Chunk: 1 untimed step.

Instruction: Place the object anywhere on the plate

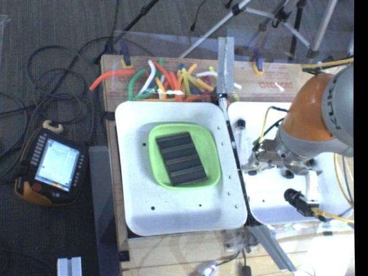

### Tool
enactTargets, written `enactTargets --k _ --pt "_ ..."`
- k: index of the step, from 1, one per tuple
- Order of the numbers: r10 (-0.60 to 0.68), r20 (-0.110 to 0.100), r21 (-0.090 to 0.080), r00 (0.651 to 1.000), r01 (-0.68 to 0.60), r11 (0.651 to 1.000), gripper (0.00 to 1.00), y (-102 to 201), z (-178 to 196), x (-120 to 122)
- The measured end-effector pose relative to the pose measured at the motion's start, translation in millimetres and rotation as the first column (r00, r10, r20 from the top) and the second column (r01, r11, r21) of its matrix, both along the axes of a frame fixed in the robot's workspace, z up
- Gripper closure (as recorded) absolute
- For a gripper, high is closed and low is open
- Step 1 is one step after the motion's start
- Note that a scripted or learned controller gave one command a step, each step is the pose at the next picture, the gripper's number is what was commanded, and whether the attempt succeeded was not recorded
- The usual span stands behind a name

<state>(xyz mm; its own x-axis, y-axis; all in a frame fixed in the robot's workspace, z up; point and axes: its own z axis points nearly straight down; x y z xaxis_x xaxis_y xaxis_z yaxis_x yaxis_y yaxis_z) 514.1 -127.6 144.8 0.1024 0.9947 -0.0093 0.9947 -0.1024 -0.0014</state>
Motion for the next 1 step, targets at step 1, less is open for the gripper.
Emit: enactTargets --k 1 --pt "-0.017 0.005 -0.018 1.000 0.017 1.000 0.00 -13.0 2.2 -1.8"
